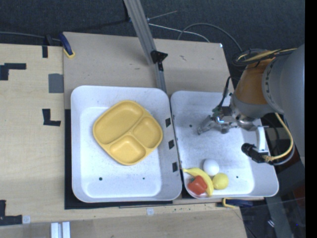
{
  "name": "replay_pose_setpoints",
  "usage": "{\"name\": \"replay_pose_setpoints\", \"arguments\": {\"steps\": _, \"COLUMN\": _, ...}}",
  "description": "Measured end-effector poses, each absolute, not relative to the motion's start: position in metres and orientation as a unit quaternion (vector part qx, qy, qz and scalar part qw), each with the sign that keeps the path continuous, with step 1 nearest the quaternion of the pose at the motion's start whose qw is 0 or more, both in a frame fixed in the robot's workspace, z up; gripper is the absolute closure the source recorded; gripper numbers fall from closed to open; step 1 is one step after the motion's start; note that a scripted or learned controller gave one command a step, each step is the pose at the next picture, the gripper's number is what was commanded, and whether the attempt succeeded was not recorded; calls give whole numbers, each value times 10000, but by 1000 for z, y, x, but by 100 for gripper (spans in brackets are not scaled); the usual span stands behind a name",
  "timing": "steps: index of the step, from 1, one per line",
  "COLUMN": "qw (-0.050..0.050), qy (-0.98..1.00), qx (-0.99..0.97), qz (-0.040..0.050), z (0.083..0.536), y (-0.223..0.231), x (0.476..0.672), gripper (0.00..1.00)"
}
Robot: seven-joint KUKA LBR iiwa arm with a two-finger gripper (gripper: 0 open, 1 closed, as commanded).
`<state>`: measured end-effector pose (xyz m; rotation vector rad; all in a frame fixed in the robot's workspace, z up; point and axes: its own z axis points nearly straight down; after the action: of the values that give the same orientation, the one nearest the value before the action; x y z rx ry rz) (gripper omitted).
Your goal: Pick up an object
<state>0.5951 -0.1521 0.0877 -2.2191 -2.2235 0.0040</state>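
In the right bin (198, 103), near its front edge, lie a white ball (211, 166), a yellow banana (200, 174), a red-orange piece (197, 184) and a small yellow fruit (220, 181), all clustered together. My gripper (212, 124) hangs over the middle of the right bin, above and behind that cluster and apart from it. Its fingers point left and nothing shows between them. A yellow divided plate (128, 132) rests in the left bin (81, 133).
A grey metal pole (143, 31) slants down from the top to the gap between the bins. Cables loop at the arm's right side (267, 152). The wooden bench (29, 133) spreads to the left with black tape marks.
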Motion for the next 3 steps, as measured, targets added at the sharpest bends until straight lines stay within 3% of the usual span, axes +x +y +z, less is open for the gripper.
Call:
{"name": "replay_pose_setpoints", "arguments": {"steps": 1, "qw": 4, "qy": -7083, "qx": -7059, "qz": 8, "z": 98, "y": -151, "x": 595, "gripper": 100}}
{"name": "replay_pose_setpoints", "arguments": {"steps": 3, "qw": -25, "qy": -7079, "qx": -7063, "qz": -17, "z": 214, "y": -147, "x": 614, "gripper": 100}}
